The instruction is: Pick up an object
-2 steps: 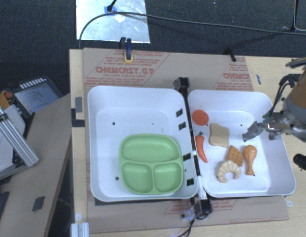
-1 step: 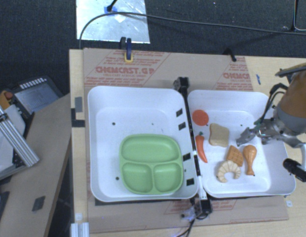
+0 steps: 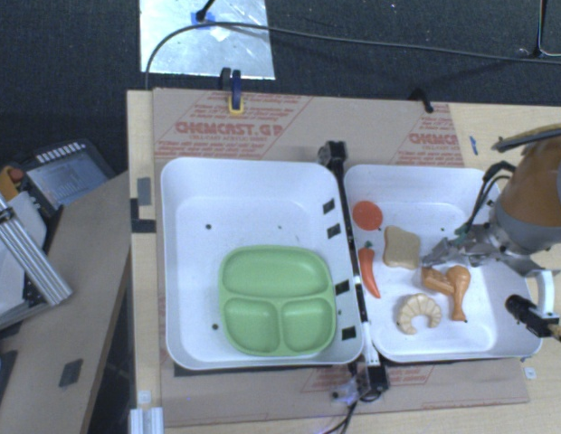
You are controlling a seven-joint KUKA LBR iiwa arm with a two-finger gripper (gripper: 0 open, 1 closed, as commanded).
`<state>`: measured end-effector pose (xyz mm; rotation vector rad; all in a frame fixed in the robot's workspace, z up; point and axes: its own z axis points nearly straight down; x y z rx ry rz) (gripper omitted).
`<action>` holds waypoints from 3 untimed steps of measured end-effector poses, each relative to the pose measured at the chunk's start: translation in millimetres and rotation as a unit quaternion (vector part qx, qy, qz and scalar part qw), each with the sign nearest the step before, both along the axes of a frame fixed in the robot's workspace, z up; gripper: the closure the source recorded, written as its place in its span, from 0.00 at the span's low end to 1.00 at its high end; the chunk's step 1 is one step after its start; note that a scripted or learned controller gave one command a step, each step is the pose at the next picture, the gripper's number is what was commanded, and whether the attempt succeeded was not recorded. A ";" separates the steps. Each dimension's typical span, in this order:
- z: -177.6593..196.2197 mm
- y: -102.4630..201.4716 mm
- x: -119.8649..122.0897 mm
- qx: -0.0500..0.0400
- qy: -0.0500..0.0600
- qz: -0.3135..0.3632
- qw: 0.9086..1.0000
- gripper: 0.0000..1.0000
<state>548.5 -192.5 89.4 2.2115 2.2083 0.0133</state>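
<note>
Two white bins sit before us, the left bin [image 3: 185, 242] holding a green tray [image 3: 276, 298], the right bin [image 3: 425, 183] holding the chicken leg [image 3: 449, 286] under the gripper [image 3: 443, 255], whose grip we cannot tell

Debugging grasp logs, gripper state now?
Gripper: cannot be told; it sits in the right bin, beside the chicken drumstick.
</note>
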 end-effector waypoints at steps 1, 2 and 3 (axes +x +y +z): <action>6.9 1.2 -3.5 0.001 0.006 0.001 1.000 1.00; 59.1 11.3 -3.2 0.002 0.006 0.003 1.000 1.00; 108.4 1.7 -4.2 0.001 0.005 0.002 1.000 1.00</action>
